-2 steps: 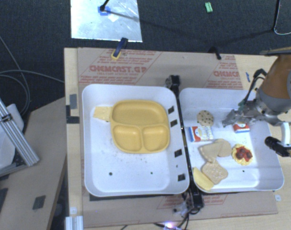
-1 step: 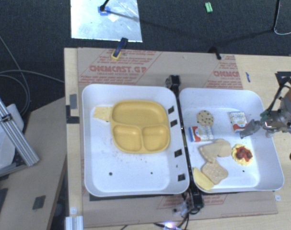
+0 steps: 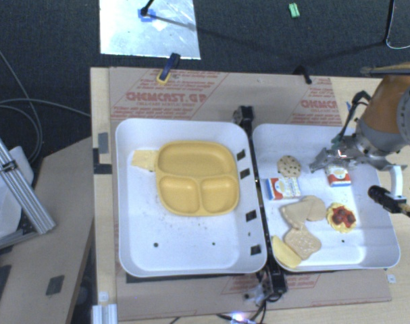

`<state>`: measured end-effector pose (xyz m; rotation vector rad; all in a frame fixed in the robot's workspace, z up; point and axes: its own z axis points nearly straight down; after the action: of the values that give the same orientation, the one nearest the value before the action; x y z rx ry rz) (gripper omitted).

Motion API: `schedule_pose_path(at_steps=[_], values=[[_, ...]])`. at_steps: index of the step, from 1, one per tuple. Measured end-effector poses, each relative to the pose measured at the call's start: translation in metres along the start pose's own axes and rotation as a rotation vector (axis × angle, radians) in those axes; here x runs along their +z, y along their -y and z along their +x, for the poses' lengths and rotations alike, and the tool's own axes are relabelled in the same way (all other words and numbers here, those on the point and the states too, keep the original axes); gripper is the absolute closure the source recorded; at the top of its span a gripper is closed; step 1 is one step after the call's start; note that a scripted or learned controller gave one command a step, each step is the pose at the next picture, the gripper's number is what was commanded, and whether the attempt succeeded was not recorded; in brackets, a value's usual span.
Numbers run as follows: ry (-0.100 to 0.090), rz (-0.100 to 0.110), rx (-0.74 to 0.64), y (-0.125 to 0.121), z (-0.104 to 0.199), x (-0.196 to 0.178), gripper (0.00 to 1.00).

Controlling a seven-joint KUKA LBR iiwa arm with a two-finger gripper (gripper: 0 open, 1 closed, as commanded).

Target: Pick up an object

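Observation:
The right bin (image 3: 370,248) holds several toy foods. Among them are a speckled cookie (image 3: 289,165), a small red, white and blue carton (image 3: 284,187), two tan bread slices (image 3: 303,212), a yellow wedge (image 3: 282,252) and a small pizza piece with red topping (image 3: 342,216). A little red and white box (image 3: 338,176) lies at the bin's upper right. My gripper (image 3: 338,158) hangs just above that box, reaching in from the right, and I see nothing held in it.
In the left bin (image 3: 125,208) sits a yellow divided plate (image 3: 194,177) with a pale yellow slice (image 3: 144,159) beside it. A black divider (image 3: 253,181) runs between the bins. The arm's grey body (image 3: 394,123) overhangs the right bin's far corner.

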<state>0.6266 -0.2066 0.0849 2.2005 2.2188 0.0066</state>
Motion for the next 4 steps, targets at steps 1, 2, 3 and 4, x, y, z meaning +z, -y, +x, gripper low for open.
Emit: schedule_pose_path(at_steps=[1,2,3,4], values=[[0.000,-0.007,0.006,0.094,0.061,-0.009,0.00],[-0.003,0.001,0.002,-0.039,0.010,-0.002,0.00],[-0.014,0.021,0.006,0.086,0.087,-0.024,0.00],[-0.003,-0.001,0.010,0.058,-0.004,-0.006,0.00]])
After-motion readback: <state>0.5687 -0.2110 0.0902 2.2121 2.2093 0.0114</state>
